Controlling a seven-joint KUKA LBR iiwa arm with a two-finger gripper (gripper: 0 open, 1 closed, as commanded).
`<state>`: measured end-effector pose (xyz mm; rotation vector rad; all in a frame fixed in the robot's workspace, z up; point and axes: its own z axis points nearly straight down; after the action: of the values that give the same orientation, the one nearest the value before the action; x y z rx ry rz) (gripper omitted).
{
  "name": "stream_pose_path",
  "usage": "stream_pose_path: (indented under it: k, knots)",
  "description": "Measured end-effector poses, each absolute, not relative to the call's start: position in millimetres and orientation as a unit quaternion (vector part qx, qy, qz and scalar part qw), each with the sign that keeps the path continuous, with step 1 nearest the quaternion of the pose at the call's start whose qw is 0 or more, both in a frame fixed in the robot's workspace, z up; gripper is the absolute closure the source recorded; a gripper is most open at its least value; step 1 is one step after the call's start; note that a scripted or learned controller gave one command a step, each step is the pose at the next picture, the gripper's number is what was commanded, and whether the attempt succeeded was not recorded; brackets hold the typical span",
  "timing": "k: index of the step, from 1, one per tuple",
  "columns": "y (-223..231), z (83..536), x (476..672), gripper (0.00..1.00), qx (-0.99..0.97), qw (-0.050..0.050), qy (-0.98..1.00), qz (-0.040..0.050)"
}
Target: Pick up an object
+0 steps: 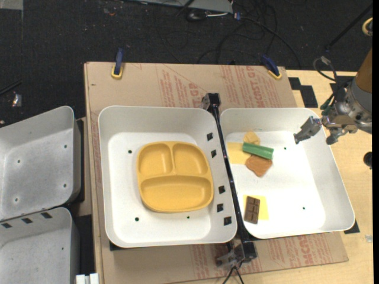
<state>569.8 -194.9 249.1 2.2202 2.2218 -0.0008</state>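
The right bin holds a small pile near its left wall: a green block lying across a pale yellow slab, a tan piece behind it and a brown wedge in front. Nearer the front, a brown chocolate bar rests on a yellow card. My gripper hangs over the bin's far right corner, well to the right of the pile. It is open, with nothing between its fingers.
In the left bin sits a yellow divided plate. A black divider runs between the bins. Both stand on a cardboard sheet; folded white panels lie at the far left.
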Motion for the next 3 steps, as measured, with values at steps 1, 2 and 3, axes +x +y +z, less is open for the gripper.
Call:
stream_pose_path:
  k: [1, 2, 3]
  knots:
    - [-189.0, 200.1, 577.3, 0.0, 0.706, -0.002, 0.708, -0.0011]
    - [-188.2, 136.4, 580.3, 0.0, 0.707, -0.002, 0.707, -0.0014]
    - [-187.7, 90.6, 580.3, 0.0, 0.708, 0.0, 0.707, -0.0002]
